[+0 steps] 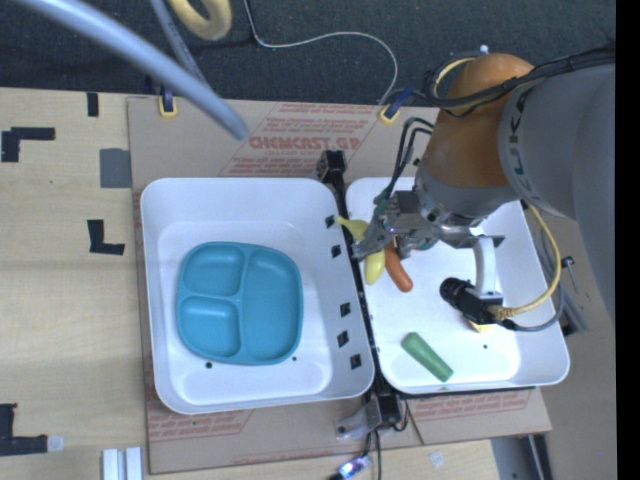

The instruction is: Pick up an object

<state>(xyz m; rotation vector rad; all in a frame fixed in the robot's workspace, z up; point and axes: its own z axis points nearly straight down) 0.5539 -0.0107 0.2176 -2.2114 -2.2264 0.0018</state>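
Left bin (160,218): you see a blue divided plate (240,301) lying flat in it.
Bin divider: a yellow object (365,253) and an orange one (398,273) lie just right of it.
Gripper (388,236): low over those two; you cannot tell its finger state.
Right bin (540,358): a green piece (427,356) lies near the front.
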